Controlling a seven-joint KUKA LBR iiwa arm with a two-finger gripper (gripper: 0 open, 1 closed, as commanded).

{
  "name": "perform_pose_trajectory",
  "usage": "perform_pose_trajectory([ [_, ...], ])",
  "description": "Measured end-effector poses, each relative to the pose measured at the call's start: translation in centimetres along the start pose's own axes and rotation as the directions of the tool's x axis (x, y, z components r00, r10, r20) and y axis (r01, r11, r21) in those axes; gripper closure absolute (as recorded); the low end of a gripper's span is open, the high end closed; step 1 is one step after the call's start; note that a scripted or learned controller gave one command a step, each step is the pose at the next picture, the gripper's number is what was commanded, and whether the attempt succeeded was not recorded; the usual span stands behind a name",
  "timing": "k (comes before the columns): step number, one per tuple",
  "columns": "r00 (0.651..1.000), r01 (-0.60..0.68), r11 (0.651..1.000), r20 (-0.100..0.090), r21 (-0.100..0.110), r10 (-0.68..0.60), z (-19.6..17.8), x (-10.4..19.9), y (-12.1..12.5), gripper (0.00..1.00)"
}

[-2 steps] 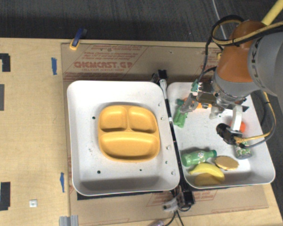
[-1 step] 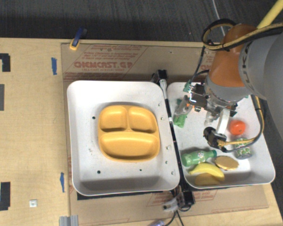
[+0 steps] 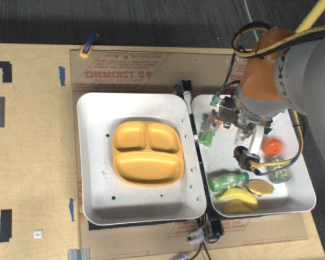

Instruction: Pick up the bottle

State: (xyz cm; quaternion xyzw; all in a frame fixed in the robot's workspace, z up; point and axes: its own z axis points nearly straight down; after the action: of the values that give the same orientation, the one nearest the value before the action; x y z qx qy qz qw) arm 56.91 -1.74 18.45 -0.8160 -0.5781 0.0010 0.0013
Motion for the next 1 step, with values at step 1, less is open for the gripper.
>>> perform_pose_trajectory([
  [1,1.000,0.001,1.000,0.000,-0.001,-0.001,-1.00,0.03,0.04,1.00],
])
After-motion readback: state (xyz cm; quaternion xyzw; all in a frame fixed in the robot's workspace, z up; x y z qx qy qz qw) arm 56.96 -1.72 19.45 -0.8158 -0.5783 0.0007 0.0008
